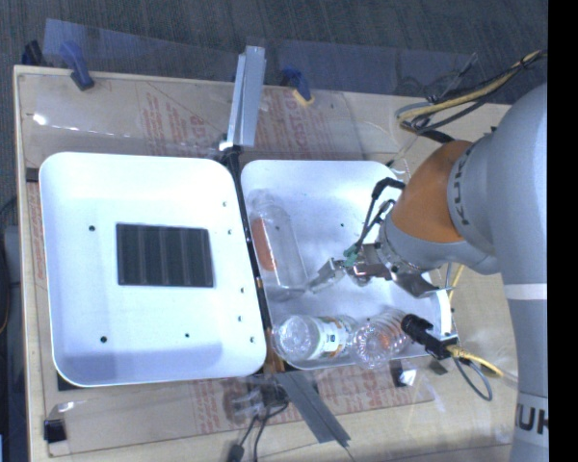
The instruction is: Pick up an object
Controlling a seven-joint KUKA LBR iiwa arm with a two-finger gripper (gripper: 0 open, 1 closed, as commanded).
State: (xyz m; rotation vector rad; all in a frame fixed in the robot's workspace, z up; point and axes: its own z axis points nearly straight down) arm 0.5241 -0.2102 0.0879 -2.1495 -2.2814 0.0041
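Light: bright, overhead, even.
Glare: left bin (67, 258) blown out to flat white; right bin (308, 176) nearly so.
Shadow: soft grey patch along left bin's lower edge.
Focus: slightly soft; clear bottles (313, 340) smeared, outlines indistinct.

You see two clear plastic bottles in right white bin (313, 176). Clear plastic bottle with orange-red label (273, 239): lying on side along bin's left wall, long axis running front to back. Clear plastic bottle with crinkled body and pale label (335, 340): lying on side along bin's near wall, long axis across. Bottles apart, forming rough L at near-left corner.
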